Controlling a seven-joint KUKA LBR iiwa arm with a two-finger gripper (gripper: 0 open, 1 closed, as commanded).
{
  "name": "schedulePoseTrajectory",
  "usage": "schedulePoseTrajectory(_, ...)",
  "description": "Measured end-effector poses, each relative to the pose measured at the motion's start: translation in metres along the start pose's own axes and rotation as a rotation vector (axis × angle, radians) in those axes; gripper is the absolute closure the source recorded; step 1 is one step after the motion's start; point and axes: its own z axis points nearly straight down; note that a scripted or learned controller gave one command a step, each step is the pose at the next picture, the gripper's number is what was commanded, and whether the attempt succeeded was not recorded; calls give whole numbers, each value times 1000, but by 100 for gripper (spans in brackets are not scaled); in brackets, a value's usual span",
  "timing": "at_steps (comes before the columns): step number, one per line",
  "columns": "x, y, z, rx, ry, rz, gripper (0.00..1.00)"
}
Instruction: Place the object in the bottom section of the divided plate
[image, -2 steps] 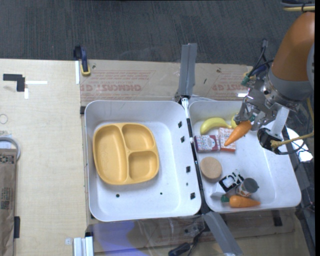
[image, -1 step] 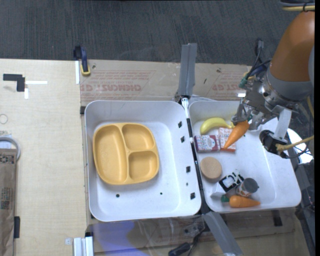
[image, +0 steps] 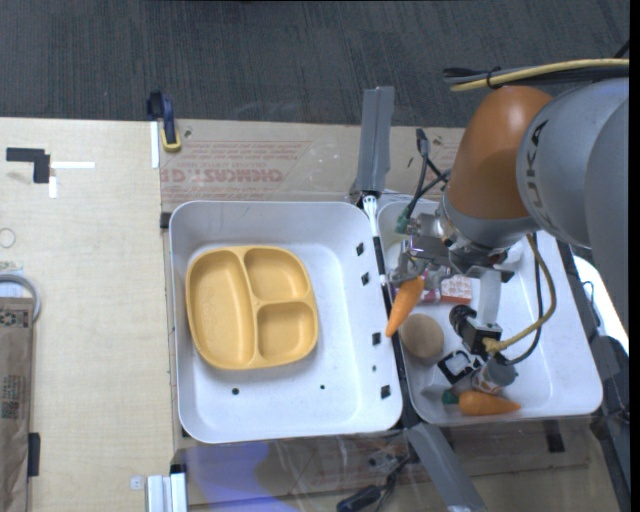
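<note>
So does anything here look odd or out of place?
One thing: a carrot hangs tilted under the gripper, over the rim between the two bins, not in the yellow divided plate. A second carrot and a potato lie in the right bin.

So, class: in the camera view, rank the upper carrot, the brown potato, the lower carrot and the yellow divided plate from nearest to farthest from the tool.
1. Upper carrot, right at the tool.
2. Brown potato, just below.
3. Lower carrot, bottom of the right bin.
4. Yellow divided plate, in the left bin.
</note>
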Motion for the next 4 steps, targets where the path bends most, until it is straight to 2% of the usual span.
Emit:
schedulePoseTrajectory(1,71,9,0,-1,-1,-49,100)
schedulePoseTrajectory(2,46,-86,0,-1,0,-306,100)
schedulePoseTrajectory(3,116,-62,35,-1,-1,-389,100)
schedulePoseTrajectory(4,115,-61,35,-1,-1,-388,0)
